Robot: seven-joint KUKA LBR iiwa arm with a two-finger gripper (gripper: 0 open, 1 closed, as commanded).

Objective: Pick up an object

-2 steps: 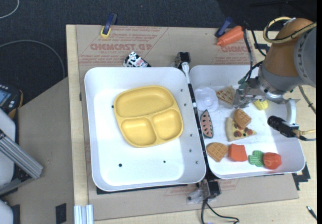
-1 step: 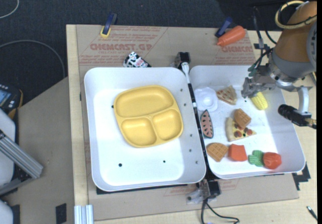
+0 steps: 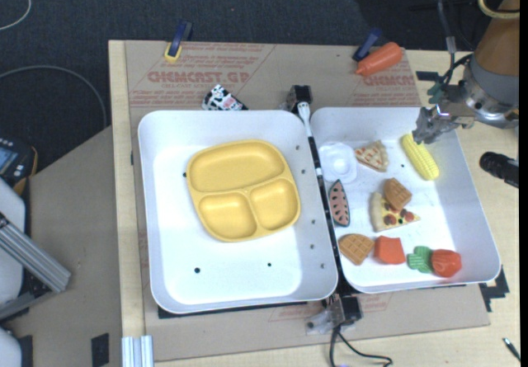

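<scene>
— Right, where does the tool (image 3: pixel 426 131) sit?

— Over the far right corner of the right bin (image 3: pixel 487 235), just above the top end of the toy corn cob (image 3: pixel 420 157). Whether it touches the cob I cannot tell, and I cannot tell if it is released or clenched either — it is too small and dark against the bin wall.

— And the corn itself?

— Lying at a slant along the right bin's far right side, apart from the other toy food.

— What else is in that bin?

— A waffle wedge (image 3: pixel 372 156) near the middle top, a white round piece (image 3: pixel 336 164) beside the left wall, a watermelon slice (image 3: pixel 338 203) below it, a pizza slice (image 3: pixel 393 205) in the centre, then along the near edge a brown cookie-like piece (image 3: pixel 356 247), an orange-red block (image 3: pixel 390 251), a green piece (image 3: pixel 421 258) and a tomato (image 3: pixel 446 262).

— The left bin (image 3: pixel 162 233)?

— It holds a yellow divided plate (image 3: pixel 241 190) with three compartments.

— Anything on the desk (image 3: pixel 132 93) outside the bins?

— A toy carrot (image 3: pixel 379 58) at the far edge, and a small black-and-white object (image 3: pixel 221 99) just behind the left bin.
</scene>
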